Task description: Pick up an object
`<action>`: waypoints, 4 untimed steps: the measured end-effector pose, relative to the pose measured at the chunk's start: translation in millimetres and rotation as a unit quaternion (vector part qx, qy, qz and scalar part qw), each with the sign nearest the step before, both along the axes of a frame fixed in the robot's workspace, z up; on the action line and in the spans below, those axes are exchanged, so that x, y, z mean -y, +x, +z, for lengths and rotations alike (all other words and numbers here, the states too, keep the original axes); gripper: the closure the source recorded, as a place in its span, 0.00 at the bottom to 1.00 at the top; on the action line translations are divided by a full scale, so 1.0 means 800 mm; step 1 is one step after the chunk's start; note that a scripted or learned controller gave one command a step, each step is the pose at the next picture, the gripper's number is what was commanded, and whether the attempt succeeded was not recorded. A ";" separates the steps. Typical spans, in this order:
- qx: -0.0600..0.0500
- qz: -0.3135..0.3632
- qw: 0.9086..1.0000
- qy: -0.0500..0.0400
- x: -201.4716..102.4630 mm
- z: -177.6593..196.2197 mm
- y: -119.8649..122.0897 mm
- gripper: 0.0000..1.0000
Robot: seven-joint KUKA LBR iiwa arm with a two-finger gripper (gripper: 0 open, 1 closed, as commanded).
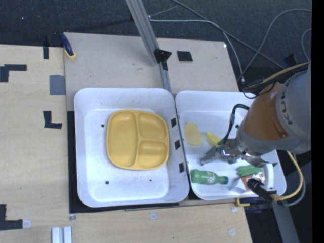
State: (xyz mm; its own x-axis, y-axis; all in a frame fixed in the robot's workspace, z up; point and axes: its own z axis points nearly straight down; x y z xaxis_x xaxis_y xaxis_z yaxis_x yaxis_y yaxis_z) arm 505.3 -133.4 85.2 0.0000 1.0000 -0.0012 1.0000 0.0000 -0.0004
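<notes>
My gripper [206,158] hung low in the right bin [202,101], fingers pointing toward the bin's left side; whether they were spread or pressed together, I could not tell. Nothing showed between them. Just below lay a green bottle [208,177] on its side. Just above sat a pale yellow piece [193,133] and a brighter yellow bit [212,137] beside it. A small green object [246,170] rested near my wrist. Over in the left bin [91,135] a yellow divided plate [137,139] lay flat.
</notes>
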 end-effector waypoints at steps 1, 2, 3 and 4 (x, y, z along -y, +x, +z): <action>0.003 0.001 1.000 0.000 -0.001 0.016 0.002 1.00; 0.001 0.000 1.000 0.000 0.003 0.084 -0.009 1.00; 0.001 0.001 1.000 0.000 0.007 0.142 -0.018 1.00; 0.002 0.001 1.000 0.000 0.006 0.221 -0.017 1.00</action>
